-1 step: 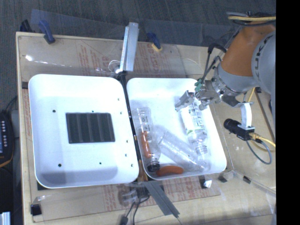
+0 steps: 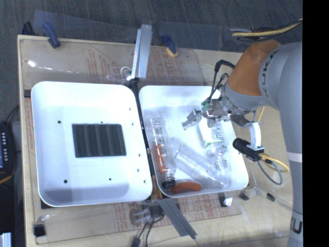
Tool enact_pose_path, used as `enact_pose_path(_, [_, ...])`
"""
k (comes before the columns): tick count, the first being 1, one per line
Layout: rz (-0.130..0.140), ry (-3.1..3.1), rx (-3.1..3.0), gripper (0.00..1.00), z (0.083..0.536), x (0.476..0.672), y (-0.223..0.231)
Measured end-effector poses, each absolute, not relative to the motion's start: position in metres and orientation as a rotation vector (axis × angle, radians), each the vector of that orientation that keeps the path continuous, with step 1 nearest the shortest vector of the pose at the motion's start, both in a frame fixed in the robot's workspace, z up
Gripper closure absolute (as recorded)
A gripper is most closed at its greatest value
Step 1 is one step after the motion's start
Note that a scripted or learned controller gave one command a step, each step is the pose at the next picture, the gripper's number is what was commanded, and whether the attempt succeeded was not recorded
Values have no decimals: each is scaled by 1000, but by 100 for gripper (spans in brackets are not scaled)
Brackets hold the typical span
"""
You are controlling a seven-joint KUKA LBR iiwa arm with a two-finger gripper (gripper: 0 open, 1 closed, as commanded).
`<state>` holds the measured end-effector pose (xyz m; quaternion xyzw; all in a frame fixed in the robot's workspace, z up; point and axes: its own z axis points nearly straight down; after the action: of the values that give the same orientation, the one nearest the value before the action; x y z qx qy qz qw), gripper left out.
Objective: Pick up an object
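Several things lie heaped in the right bin (image 2: 237, 164): nearest the camera, at about six o'clock, an orange carrot-like piece (image 2: 185, 187) rests against the front wall beside a small dark cap (image 2: 167, 183); just beyond, clear plastic bottles (image 2: 198, 166) cross one another, with a second orange stick (image 2: 160, 157) at nine o'clock along the left wall. Farther back, at two o'clock, a labelled bottle (image 2: 212, 138) lies lengthwise, and the gripper (image 2: 205, 116) hangs over its far end. Whether it is spread or pinching cannot be told from this angle, and nothing is plainly held. The step looks like the reach onto that bottle; next comes a firm close and a straight lift. The left bin (image 2: 51, 184) holds just a dark grille (image 2: 98, 140).
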<state>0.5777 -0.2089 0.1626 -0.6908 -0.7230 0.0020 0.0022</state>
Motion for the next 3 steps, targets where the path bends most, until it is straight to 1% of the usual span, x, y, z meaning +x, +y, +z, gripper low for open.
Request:
enact_pose_path(1, [4, -2279, -2153, 0, 178, 562, -209])
enact_pose_path(2, [1, -2358, -2076, 0, 174, 572, -209])
enact_pose_path(3, [4, -2395, -2024, 0, 175, 563, -209])
